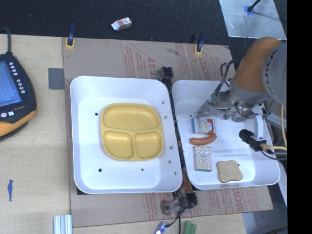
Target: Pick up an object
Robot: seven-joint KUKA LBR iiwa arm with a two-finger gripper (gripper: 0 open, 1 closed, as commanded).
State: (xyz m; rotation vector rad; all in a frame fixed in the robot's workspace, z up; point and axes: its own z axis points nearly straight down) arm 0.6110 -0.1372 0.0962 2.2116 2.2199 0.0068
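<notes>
Several objects lie in the right bin: a small blue, white and red packet, a brown sausage just below it, a green-and-white patterned block, and a slice of toast near the front. My gripper reaches in from the right and hangs low over the bin's back half, just above the top edge of the packet. Nothing is visibly held in it. The arm's grey wrist and orange band hide the bin's back right corner.
The left bin holds a yellow three-compartment plate. A black cable plug on the arm hangs over the right bin's right side. A teach pendant lies at the bench's far left. Clamps pin the cardboard behind the bins.
</notes>
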